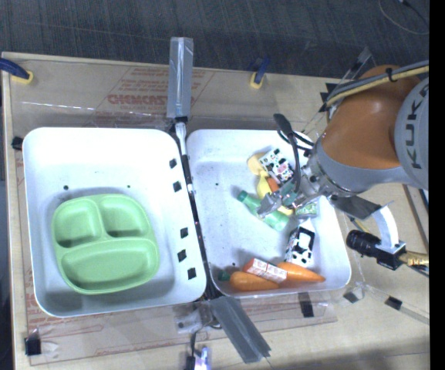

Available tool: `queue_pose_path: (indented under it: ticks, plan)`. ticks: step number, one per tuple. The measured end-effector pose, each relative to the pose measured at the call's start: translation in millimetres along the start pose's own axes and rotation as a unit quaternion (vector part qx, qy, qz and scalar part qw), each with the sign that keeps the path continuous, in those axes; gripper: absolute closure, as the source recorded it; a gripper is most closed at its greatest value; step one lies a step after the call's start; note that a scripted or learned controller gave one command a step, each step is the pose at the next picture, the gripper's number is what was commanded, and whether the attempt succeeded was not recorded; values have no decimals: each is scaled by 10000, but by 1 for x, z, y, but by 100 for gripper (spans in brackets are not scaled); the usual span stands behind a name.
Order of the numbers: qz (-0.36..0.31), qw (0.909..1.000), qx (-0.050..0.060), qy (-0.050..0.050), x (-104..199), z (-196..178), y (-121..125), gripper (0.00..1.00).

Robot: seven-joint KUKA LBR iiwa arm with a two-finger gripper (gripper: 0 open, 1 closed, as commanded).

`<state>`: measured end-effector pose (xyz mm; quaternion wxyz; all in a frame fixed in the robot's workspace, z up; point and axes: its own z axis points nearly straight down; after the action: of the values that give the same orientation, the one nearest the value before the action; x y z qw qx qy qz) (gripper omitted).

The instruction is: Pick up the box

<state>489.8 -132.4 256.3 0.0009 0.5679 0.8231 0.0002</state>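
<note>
A small black-and-white patterned box (302, 245) lies in the right bin (214, 160), near its right wall. A second patterned box-like piece (274, 163) sits further back, next to a yellow item (260, 180). My gripper (281, 203) is low in the middle of this bin, over a green bottle (254, 201) that lies on its side. It is between the two patterned pieces, and the front box lies apart from it. The grey arm with its orange band (365, 129) comes in from the right and covers the bin's back right corner.
An orange carrot with a labelled wrapper (272, 276) lies along the right bin's front wall. The left bin (37, 153) holds a green divided plate (105, 243). A taped divider (187, 206) separates the bins. Blue clamps (261, 72) stand on the bench's back edge.
</note>
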Motion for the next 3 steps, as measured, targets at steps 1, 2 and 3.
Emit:
queue_pose_path:
  ticks: [1,2,3]
  plan:
    - [-640,9979,12,10,33,86,-2,100]
    - [-1329,9911,-3,-2,56,12,9,100]
    - [-1124,9937,9,2,-7,42,1,100]
